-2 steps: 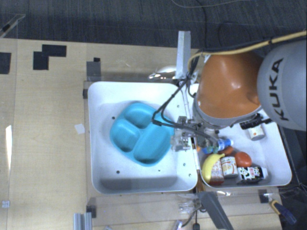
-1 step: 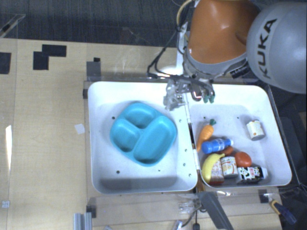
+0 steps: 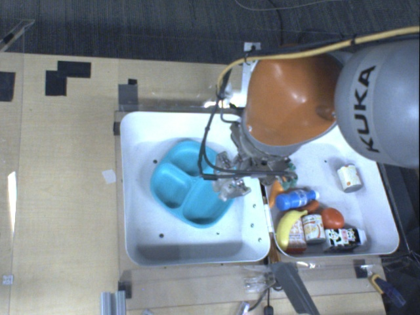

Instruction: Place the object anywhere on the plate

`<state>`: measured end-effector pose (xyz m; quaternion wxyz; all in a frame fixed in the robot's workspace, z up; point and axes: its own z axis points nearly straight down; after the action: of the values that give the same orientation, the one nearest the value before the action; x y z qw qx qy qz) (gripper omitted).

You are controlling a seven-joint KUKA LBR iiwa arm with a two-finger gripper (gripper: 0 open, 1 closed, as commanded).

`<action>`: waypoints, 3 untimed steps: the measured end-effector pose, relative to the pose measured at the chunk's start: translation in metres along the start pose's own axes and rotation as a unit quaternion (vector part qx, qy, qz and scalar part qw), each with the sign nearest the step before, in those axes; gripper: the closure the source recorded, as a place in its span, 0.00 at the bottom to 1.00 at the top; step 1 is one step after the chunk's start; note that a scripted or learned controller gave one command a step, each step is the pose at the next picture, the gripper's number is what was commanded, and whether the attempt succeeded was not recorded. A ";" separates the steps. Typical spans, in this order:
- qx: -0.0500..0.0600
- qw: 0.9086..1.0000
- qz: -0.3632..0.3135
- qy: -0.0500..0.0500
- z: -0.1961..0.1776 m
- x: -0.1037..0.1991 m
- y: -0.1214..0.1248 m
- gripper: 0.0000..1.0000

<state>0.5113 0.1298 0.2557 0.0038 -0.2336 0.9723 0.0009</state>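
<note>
Camera view gave us the pincer (image 3: 233, 188) hanging below the orange band of the arm (image 3: 289, 100), over the 3 o'clock edge of the blue plate (image 3: 187, 189). We could not tell how far apart its fingers stood, nor whether anything sat between them, since the metal parts there blurred together. We saw the plate lying in the left bin (image 3: 141, 241), a sectioned dish with several wells, tilted toward 7 o'clock. Across the divider, at 3 o'clock from the pincer, the right bin (image 3: 387, 235) held the loose objects. A blue-capped bottle (image 3: 296, 197) lay just beside a yellow banana (image 3: 287, 227), with a small jar (image 3: 312, 228), a red tomato (image 3: 333, 217) and a black-and-white carton (image 3: 343, 237) crowded near them. A white cup (image 3: 348, 177) sat apart at 2 o'clock. Both bins rested on the pale wooden tabletop (image 3: 59, 195).
</note>
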 end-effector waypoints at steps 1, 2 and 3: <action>0.001 0.991 -0.132 -0.003 -0.010 -0.069 -0.068 1.00; 0.000 0.998 -0.063 -0.003 -0.063 -0.108 -0.049 1.00; 0.000 0.999 0.045 0.000 0.039 -0.072 -0.002 1.00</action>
<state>0.5772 0.1608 0.2177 0.0041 -0.1899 0.9818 0.0011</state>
